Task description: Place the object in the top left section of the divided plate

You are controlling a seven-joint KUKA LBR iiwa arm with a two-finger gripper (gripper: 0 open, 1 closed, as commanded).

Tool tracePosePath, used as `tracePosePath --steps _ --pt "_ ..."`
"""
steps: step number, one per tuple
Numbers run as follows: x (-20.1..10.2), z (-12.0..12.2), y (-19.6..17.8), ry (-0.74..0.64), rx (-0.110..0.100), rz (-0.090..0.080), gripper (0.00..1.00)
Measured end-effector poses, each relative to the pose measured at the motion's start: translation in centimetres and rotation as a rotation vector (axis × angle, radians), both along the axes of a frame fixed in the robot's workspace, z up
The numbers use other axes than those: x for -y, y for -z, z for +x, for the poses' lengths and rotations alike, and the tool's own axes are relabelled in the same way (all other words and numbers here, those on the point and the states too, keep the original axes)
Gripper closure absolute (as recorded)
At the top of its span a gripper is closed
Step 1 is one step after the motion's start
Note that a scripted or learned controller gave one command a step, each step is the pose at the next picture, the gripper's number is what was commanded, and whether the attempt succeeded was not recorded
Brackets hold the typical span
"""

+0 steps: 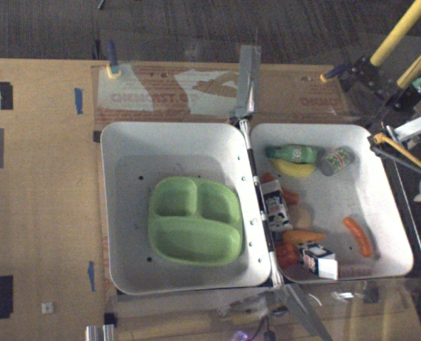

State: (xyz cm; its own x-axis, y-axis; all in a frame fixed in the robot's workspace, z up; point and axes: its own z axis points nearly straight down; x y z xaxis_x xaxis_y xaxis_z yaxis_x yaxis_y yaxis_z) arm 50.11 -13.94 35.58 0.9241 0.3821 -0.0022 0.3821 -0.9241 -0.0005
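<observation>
— Looking for the plate: where does it sit?
— Flat in the left bin, a little toward that bin's lower right. It is green, with two small sections along its far side and one wide section along its near side. Its top left section holds nothing.
— And what could go on it?
— Everything loose lies right of the plate, in the right bin. Closest to the plate is a carton against the wall between the bins. Right of the plate's near edge lie a carrot and a second carton, touching. Farther right is a sausage, on its own.
— Beyond the plate's far edge?
— Up and to its right lie a green bottle, with a banana just beside it and a can near both.
— Is the hand spread or pressed together?
— I cannot tell.
— Under the bins?
— A tan counter stretching left of the plate.
</observation>
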Motion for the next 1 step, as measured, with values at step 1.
tracePosePath --steps 1 --pt "-0.07 0.08 -0.95 -0.004 -0.001 -0.001 1.00"
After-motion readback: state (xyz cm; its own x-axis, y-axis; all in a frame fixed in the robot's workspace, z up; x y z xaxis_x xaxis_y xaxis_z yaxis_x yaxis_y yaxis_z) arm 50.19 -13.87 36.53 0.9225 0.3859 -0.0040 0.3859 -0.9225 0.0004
